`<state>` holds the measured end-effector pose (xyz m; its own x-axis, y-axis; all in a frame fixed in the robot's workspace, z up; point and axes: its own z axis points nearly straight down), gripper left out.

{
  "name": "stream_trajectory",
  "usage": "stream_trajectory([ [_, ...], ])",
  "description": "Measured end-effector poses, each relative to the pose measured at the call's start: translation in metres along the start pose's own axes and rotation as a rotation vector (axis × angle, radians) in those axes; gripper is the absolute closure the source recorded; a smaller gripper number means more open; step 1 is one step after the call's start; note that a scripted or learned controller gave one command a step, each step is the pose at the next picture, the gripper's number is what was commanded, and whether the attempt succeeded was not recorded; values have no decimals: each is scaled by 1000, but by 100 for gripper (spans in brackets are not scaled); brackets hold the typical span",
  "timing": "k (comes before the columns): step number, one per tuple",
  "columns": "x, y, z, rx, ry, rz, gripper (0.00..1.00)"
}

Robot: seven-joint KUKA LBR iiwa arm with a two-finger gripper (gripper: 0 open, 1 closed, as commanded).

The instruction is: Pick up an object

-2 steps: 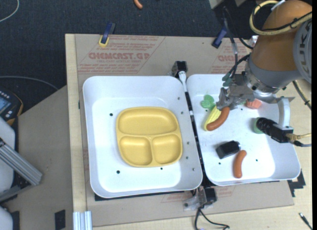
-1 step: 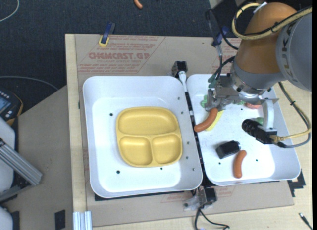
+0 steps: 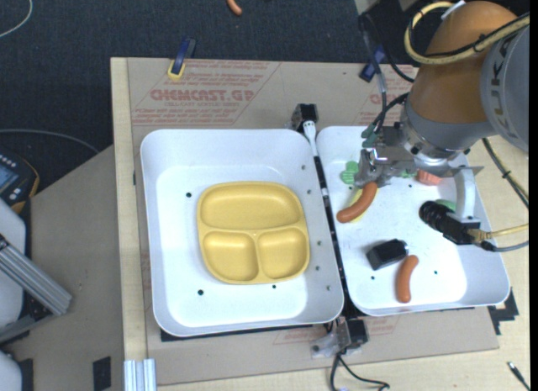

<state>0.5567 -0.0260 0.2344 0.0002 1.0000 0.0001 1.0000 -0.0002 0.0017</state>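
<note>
I look down on the bench from my one camera. The arm (image 3: 458,70) reaches in from the right side and hangs over the right bin (image 3: 471,284). The gripper (image 3: 371,172) is low over the far left part of that bin, close to the wall between the two bins. I cannot tell if it is open or closed, and I cannot tell if it has hold of anything.

A bent sausage (image 3: 357,203) lies at a slant just under the gripper. Its top end is right at the gripper and its low end points toward the left bin (image 3: 168,179). A small green piece (image 3: 349,172) sits just beside the gripper on its left. A small pink piece (image 3: 429,177) peeks out on the other side, under the arm.

Nearer to me in the right bin is a black block (image 3: 387,253). A straight sausage (image 3: 406,278) lies just beside it, closer to the front wall.

In the left bin there is a yellow plate (image 3: 252,231) with three parts. It lies flat in the middle, well apart from the gripper.
</note>
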Motion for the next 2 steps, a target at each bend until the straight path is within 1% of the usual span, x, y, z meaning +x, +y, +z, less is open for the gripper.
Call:
stream_trajectory([
  [1, 3, -10, 19, 6, 1, 1, 100],
  [2, 5, -4, 0, -2, -1, -1, 100],
])
